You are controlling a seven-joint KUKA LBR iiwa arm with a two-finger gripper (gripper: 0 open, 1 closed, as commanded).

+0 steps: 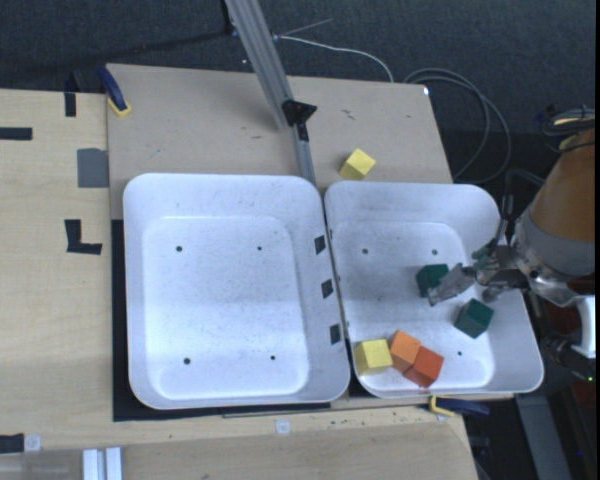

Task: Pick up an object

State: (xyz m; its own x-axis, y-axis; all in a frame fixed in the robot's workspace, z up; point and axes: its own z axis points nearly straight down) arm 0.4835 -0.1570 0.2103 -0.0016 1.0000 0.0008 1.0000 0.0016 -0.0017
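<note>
Gripper (467, 280) low in right bin (400, 200), fingers spread, nothing between them; dark green block (432, 277) touching finger tip, second green block (473, 318) just beside; risk: closing off-centre may nudge block aside, or catch bin wall.

No text, label, brand, number or sign can be read anywhere in the camera view. The black marks on the wooden bench (40, 268) at the left are plain strips and angles of tape (77, 236), not letters. The two white bins (225, 193) and the coloured blocks carry no printing that can be made out.
</note>
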